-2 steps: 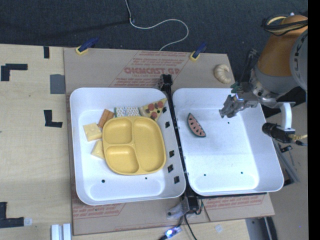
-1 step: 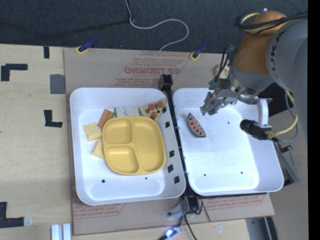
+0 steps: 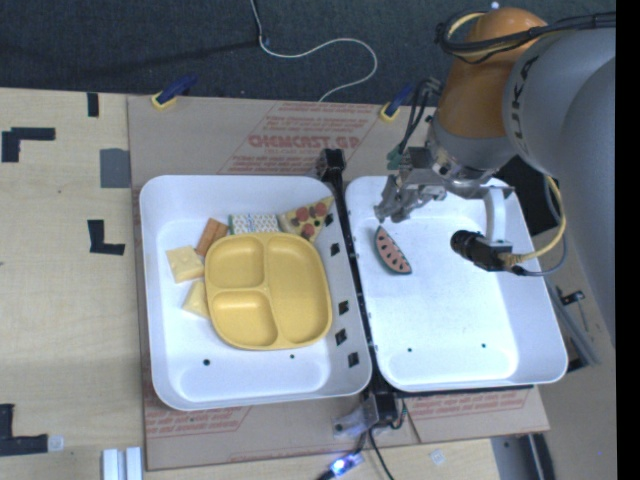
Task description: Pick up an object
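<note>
**Ana:** Where does the arm's 2-finger metal pincer (image 3: 392,208) stand?

**Ben:** It hangs over the far left corner of the shallow white right-hand bin (image 3: 470,358), below the grey arm with its orange band (image 3: 490,88). Whether it is spread or closed cannot be made out at this angle; the tips are a small dark cluster. Nothing shows between them, so it has hold of nothing that can be seen.

**Ana:** And the thing to be picked?

**Ben:** The nearest candidate is a small toy watermelon slice, red with a green rind (image 3: 393,250), lying flat on the right bin's floor just beside and in front of the pincer. The two look apart, not touching.

**Ana:** So the task is barely started?

**Ben:** By this view, yes. The arm is placed near the slice, but the grasp and the lift are both left to do.

**Ana:** What lies further out?

**Ben:** The shallow white left-hand bin (image 3: 160,268) holds a yellow plastic plate with 3 compartments (image 3: 268,290), with small toy food pieces (image 3: 195,258) tucked around its far and left sides. Both bins sit on the wooden counter (image 3: 60,298).
</note>
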Motion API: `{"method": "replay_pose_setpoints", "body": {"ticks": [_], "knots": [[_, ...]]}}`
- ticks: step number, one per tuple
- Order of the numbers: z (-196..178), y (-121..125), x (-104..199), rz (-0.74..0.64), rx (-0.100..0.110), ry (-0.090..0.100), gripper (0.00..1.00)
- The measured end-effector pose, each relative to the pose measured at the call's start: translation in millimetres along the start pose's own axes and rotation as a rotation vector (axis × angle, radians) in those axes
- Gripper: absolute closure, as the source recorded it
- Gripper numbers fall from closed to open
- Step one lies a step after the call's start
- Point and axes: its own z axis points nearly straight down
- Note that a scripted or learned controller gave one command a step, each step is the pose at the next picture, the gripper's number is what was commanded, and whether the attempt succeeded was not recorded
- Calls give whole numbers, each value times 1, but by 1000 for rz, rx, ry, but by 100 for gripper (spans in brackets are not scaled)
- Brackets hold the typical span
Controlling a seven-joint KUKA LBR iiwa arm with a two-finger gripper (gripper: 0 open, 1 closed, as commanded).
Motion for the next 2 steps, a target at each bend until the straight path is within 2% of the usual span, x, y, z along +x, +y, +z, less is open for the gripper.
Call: {"method": "replay_pose_setpoints", "body": {"ticks": [1, 2], "knots": [[-5, 10, 53, 0, 0, 0, 100], [-10, -8, 68, 3, 2, -1, 100]]}}
